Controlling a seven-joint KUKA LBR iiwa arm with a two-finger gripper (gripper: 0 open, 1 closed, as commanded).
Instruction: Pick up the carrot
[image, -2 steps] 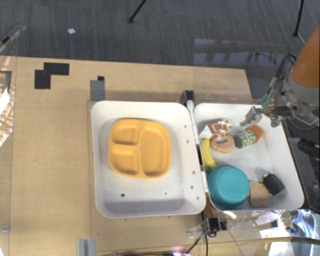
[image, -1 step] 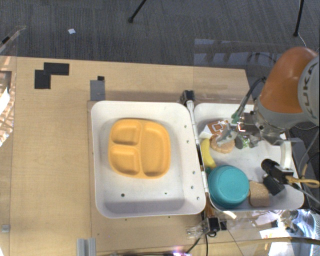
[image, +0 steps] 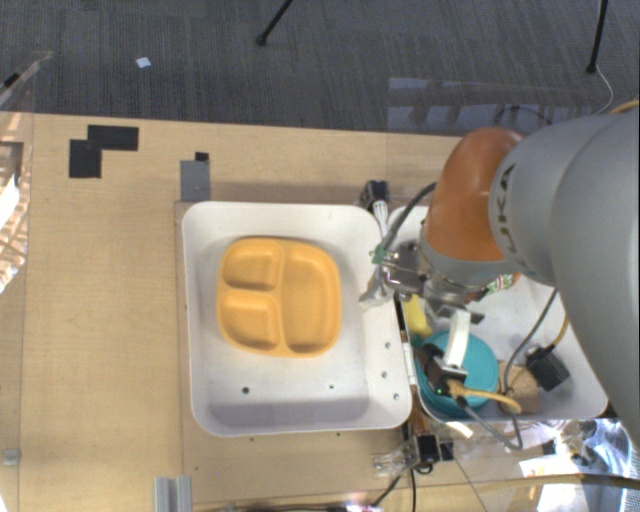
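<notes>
1. Where the frame's right side is taken up, the grey arm (image: 580, 220) with its orange band (image: 475, 195) reaches in and bends down over the right bin (image: 575, 395), hiding most of it.
2. Left of centre lies the left white bin (image: 290, 400), a shallow square tray on the tan bench (image: 100, 330).
3. Inside that bin, toward its upper middle, sits a yellow divided plate (image: 280, 297) with three compartments.
4. At the lower middle right, in the right bin, a teal bowl (image: 480, 365) rests just beside the bins' shared wall.
5. Pointing down over the bowl's left part is the gripper (image: 452, 365), white-fingered; whether it is open or closed cannot be made out, nor whether it holds anything.
6. An orange, tapered piece that may be the carrot (image: 487, 397) lies across the bowl's lower rim, just below the gripper.
7. A small yellow object (image: 417, 320) shows above the bowl, partly hidden.
</notes>
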